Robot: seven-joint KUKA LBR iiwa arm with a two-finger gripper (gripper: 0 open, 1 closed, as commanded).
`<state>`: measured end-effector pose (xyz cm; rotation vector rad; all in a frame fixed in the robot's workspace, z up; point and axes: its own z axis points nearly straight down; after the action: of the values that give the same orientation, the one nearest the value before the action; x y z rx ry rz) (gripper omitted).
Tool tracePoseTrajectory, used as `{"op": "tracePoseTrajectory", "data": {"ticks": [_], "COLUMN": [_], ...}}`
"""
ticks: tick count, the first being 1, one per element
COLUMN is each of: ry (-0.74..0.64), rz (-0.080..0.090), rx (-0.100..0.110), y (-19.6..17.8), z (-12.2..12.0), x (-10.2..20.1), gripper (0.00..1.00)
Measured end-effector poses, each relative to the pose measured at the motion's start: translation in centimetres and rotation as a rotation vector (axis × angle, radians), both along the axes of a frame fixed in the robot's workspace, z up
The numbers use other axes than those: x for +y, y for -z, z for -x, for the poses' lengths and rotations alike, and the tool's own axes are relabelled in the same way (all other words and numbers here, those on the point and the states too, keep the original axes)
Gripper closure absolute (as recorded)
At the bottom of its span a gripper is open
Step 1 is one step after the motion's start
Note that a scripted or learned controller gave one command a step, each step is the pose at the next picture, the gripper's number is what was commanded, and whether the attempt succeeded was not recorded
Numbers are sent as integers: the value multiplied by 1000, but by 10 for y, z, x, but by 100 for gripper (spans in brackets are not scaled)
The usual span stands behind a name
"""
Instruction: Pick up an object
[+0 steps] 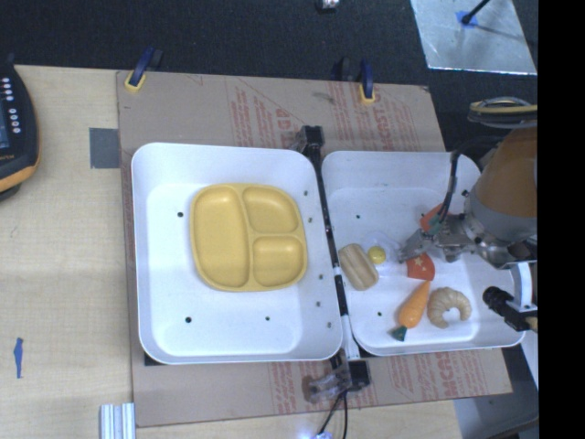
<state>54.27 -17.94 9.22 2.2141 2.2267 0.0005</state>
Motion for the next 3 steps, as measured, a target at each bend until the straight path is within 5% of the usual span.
{"op": "tracePoseTrajectory", "data": {"ticks": [1, 3], "ry": [2, -2], "rz": [-4, 0], "rx": [11, 1], "y": [1, 0], "z": [60, 25], "x": [9, 30], "gripper": [0, 0]}}
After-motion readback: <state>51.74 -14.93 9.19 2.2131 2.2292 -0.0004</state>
